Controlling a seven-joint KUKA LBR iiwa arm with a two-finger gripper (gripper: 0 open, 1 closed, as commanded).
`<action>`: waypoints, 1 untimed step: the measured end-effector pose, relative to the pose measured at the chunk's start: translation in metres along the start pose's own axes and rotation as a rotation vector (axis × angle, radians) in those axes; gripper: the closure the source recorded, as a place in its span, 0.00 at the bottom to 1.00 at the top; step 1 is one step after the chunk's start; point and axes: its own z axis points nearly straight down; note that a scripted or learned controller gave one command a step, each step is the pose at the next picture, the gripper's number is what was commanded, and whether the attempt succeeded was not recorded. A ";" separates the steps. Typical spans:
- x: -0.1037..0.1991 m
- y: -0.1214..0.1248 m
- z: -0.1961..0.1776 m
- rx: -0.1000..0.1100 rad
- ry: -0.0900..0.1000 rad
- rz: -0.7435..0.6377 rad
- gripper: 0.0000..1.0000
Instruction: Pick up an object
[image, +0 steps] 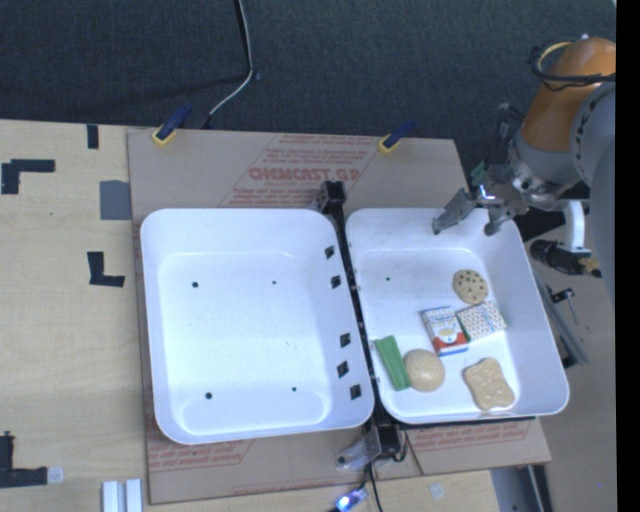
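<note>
We see the gripper (468, 215) spread and holding nothing above the right bin (400, 250); the cookie (469, 286) lies in that bin, below the fingers.

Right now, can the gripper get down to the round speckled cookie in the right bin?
Probably yes. The gripper hangs open over the right white bin's far end, and the round speckled cookie lies apart from the other items, with bare floor between it and the gripper.

Two bins side by side, cookie (469, 286), boxes (462, 327), bread (489, 384) in right bin (400, 250)
</note>
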 end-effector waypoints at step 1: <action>-0.029 -0.005 0.048 0.008 0.002 0.005 0.00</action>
